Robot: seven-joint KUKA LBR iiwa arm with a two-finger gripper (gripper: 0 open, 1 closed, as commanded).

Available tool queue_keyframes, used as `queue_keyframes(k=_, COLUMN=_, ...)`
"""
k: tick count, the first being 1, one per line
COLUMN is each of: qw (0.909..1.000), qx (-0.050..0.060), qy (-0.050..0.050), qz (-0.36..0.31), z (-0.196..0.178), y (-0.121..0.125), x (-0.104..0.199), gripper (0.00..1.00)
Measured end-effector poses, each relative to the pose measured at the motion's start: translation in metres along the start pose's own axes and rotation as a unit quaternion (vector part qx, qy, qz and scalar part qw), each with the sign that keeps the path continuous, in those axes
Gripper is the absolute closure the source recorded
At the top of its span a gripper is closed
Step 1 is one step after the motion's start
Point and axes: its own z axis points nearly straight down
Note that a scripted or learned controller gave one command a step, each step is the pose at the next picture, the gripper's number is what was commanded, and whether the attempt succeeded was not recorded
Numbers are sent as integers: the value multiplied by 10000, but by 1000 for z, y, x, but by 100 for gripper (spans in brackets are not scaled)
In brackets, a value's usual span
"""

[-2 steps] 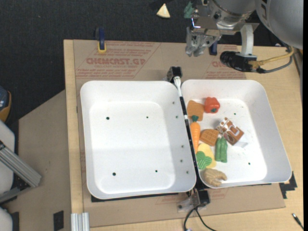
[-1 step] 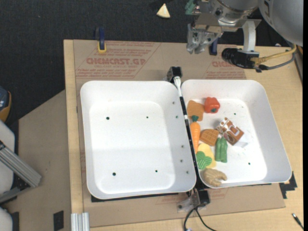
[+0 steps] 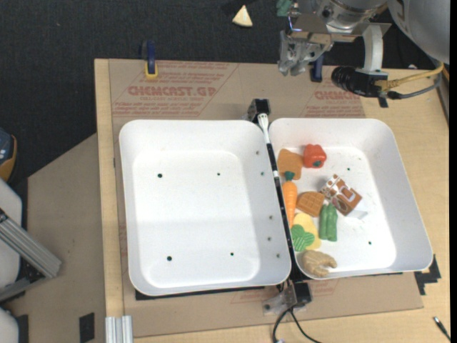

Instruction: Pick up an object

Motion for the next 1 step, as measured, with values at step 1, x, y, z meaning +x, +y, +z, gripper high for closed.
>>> queue_keyframes(k=1, qw=10000, qx=-15, qy=-3, qz=-4, z=-11, y=1, x=0, gripper=100)
